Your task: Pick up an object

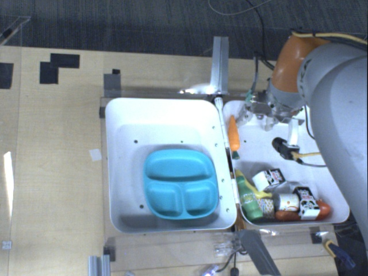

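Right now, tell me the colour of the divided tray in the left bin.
Light blue tray, clearest in the camera view.

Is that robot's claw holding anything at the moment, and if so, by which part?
I cannot tell. The claw sits low over the far end of the right bin, and nothing shows between its fingers. The carrot lies apart, by the bin's left wall.

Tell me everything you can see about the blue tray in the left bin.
The blue tray is a light blue, plastic-looking divided plate with rounded corners. It has three compartments: one long section across the far side and two smaller ones side by side on the near side. It lies flat on the floor of the left bin, toward the near right part, close to the wall beside the other bin. Its compartments hold nothing visible, and nothing but the bin touches it.
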Robot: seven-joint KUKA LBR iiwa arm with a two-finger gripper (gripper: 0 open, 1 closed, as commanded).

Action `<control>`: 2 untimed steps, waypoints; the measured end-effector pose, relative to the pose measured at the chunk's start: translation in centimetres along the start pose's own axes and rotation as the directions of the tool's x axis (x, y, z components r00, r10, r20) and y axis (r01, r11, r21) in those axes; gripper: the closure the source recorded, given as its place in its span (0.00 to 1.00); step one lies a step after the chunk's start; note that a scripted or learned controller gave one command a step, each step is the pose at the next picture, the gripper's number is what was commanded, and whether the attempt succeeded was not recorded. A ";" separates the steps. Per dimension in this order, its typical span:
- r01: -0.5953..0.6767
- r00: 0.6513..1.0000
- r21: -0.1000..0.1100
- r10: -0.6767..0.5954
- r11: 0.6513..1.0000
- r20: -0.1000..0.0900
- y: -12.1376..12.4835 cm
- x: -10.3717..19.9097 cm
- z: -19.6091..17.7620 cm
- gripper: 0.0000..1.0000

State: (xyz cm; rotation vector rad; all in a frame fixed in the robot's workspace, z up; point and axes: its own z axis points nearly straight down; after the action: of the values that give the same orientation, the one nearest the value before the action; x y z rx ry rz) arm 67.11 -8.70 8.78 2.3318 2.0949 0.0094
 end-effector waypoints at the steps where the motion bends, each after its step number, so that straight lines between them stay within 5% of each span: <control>1: 0.010 1.000 -0.008 -0.010 1.000 0.000 0.3 0.3 -1.4 1.00; 2: 0.012 1.000 -0.008 -0.012 1.000 -0.001 0.3 0.3 -1.3 0.00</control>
State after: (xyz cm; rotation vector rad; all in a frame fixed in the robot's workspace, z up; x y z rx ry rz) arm 67.39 -8.42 10.13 2.3155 2.1046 0.0184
